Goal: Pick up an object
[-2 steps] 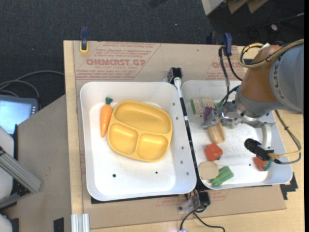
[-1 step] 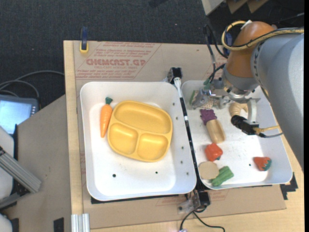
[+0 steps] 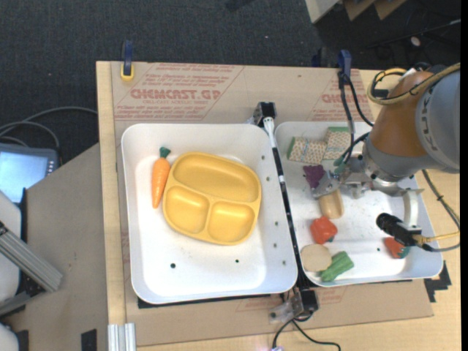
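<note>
Where the tool [image 3: 330,189] hovers, a pale tan, rounded object [image 3: 330,206].

We cannot make out the gripper's [image 3: 344,183] fingers under the wrist. The arm [image 3: 428,115] runs off the right edge, covering the right bin's [image 3: 365,275] far corner behind the gripper.

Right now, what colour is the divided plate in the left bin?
Yellow; the divided plate shows in the camera view.

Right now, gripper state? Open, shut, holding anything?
Gripper: cannot be told. It sits low in the right bin, above the beige toy and beside the purple toy.
</note>
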Robot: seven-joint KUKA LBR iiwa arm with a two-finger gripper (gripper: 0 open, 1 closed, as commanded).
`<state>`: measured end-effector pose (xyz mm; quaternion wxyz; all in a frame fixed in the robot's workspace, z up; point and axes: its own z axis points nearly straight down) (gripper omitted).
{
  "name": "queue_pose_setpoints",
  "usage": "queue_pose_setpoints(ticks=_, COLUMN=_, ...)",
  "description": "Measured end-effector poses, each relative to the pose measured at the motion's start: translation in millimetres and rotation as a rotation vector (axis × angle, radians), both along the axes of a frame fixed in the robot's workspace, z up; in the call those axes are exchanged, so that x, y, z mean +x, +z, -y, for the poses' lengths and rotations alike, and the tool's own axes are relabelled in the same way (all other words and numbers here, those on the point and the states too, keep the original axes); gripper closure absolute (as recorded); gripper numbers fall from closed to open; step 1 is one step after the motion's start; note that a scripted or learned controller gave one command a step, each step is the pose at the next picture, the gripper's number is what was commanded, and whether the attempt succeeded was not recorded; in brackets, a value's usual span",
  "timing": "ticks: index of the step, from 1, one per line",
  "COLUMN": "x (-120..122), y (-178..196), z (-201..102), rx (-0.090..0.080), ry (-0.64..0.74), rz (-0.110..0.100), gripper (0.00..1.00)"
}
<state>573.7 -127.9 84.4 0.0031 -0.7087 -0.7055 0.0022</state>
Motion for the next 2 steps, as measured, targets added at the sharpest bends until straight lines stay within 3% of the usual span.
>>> queue_pose_setpoints(ticks=1, x=4.1, y=10.5, z=-1.8, rx=-0.002, ry=0.004, rz=0.008, gripper=1.00)
queue_pose_setpoints(ticks=2, x=-24.5, y=105.8, z=-90.7, rx=0.002, ry=0.013, rz=0.015, gripper=1.00)
